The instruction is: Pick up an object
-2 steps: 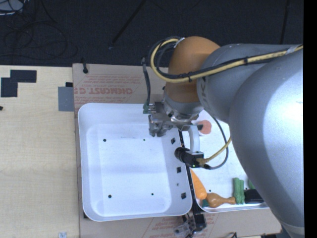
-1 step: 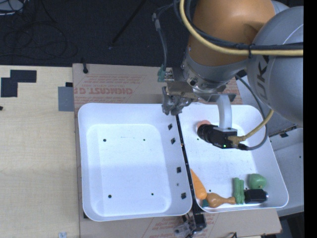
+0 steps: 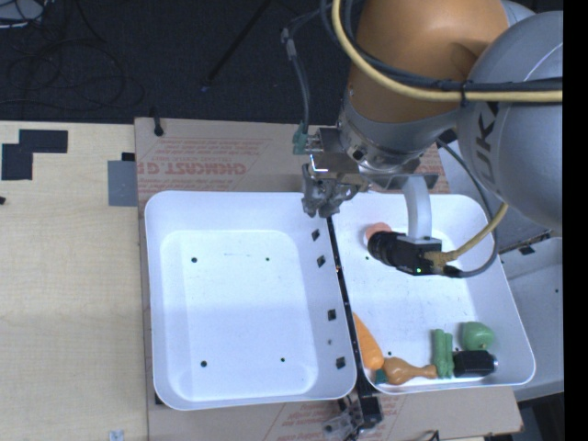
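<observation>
1. The two-finger metal gripper [image 3: 322, 202] hangs over the seam between the bins, at their far end; whether it is parted or closed cannot be told.
2. Nothing shows in its grasp, so I judge the pick not yet done.
3. Candidates lie in the right-hand white bin [image 3: 496, 283]: a slim orange carrot-shaped toy [image 3: 368, 343], a green stick-shaped piece [image 3: 443, 354], and a black block [image 3: 474, 363] in the near corner.

Bench [image 3: 55, 292] under two white bins [image 3: 184, 219]

I saw two bins side by side, left bin [image 3: 239, 310] beside right bin [image 3: 501, 324], carrot [image 3: 367, 341] by the divider, gourd [image 3: 407, 370], two small pieces [image 3: 457, 349] and a dark block [image 3: 474, 364] clustered along the right bin's near edge, gripper [image 3: 322, 200] above the far divider end.
</observation>
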Robot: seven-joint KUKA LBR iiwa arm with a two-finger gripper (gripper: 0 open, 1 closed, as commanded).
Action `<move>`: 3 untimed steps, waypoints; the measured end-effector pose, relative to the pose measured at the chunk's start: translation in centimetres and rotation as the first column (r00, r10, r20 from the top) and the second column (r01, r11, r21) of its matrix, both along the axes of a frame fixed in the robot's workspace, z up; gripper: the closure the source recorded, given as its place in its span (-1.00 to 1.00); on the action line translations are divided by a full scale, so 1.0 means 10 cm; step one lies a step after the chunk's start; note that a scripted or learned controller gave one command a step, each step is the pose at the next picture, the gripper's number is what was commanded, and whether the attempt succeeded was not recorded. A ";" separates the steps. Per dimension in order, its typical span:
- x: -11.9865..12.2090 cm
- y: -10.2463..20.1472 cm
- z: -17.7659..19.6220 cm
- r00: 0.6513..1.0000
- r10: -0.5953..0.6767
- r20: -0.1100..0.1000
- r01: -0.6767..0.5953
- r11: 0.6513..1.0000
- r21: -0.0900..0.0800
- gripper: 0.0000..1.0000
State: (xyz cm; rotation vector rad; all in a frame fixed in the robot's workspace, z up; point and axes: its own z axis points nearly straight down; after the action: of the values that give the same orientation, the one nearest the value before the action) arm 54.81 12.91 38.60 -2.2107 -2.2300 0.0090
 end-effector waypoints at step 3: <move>-0.54 0.83 -0.74 1.000 -0.006 -0.006 0.006 1.000 0.000 1.00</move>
State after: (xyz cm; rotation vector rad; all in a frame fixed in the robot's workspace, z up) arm 49.39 21.20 31.24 -2.2143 -2.2204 0.0164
